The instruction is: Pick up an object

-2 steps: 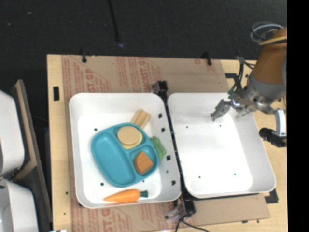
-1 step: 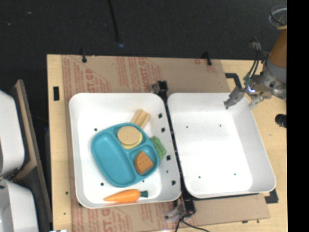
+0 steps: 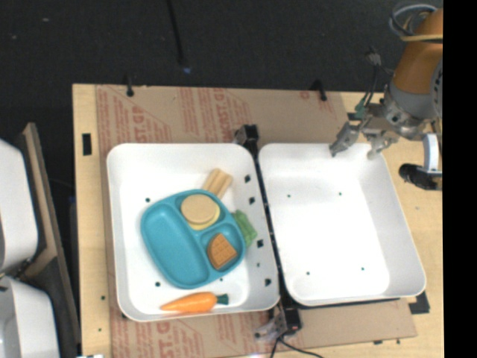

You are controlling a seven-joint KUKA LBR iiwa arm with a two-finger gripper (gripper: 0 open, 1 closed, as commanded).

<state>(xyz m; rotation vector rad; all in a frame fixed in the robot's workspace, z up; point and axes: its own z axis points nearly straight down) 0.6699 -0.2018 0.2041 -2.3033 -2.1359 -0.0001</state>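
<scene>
Jaws spread and holding nothing, the gripper (image 3: 358, 145) hovers at the right bin's (image 3: 387, 274) one o'clock rim (carrot (image 3: 192, 302) and tray (image 3: 179, 248) untouched), so picking remains undone.

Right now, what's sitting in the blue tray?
The blue tray holds a round tan biscuit in one compartment and a brown cracker in another. Its large compartment looks bare. Whatever lies beneath the tray is covered.

**Dark floor around a pale bench**

A light wooden bench (image 3: 89, 222) carries a brown cardboard sheet (image 3: 179, 114) printed with red lettering. Black floor (image 3: 223, 28) lies beyond, crossed by a thin dark cable (image 3: 175, 28). White furniture (image 3: 15, 222) stands at the left edge.
</scene>
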